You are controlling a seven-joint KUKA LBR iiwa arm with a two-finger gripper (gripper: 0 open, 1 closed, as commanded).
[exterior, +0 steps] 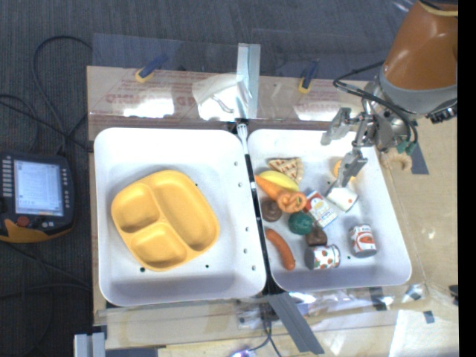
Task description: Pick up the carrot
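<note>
The carrot (pixel 285 198), orange with a green stub at its right end, lies in the upper left part of the right bin (pixel 387 222), just below a yellow banana (pixel 274 178). My gripper (pixel 346 147) hangs over the bin's upper right area, up and to the right of the carrot and apart from it. Its fingers (pixel 336 128) are spread open and hold nothing. A small orange piece (pixel 338 168) lies next to the lower finger.
Around the carrot lie a waffle slice (pixel 288 166), a dark green item (pixel 301 222), a red sausage (pixel 281 248), a small carton (pixel 322 209), a white block (pixel 343 198) and two cans (pixel 361 239). The left bin (pixel 119 155) holds a yellow divided plate (pixel 163 218).
</note>
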